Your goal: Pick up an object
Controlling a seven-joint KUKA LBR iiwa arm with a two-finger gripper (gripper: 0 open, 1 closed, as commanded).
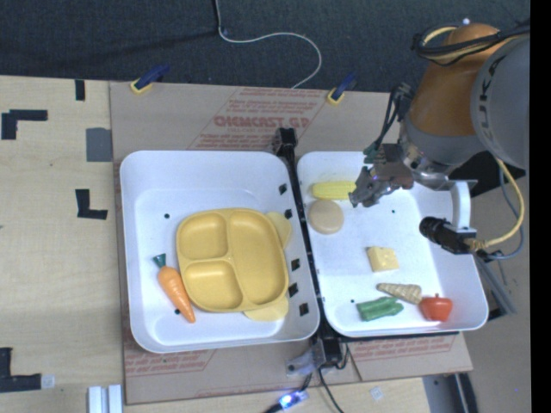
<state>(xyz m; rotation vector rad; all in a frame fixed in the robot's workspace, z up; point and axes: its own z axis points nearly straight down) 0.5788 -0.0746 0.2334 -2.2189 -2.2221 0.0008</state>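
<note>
Down at the near edge of the right bin point(482, 304), a red tomato point(437, 307), a cone-shaped piece point(401, 292) and a green pod point(379, 309) lie close together, with a yellow cheese wedge point(382, 257) a little farther in. In the left bin point(138, 231) a yellow divided plate point(231, 259) fills the middle, and an orange carrot point(176, 292) rests just beside its near left edge. Farther back in the right bin sits a round beige piece point(326, 218), with a yellow corn cob point(333, 190) just behind it. The gripper point(365, 194) hangs at the cob's right end; its fingers are dark and bunched, and I cannot tell how far apart they stand or whether they have anything.
</note>
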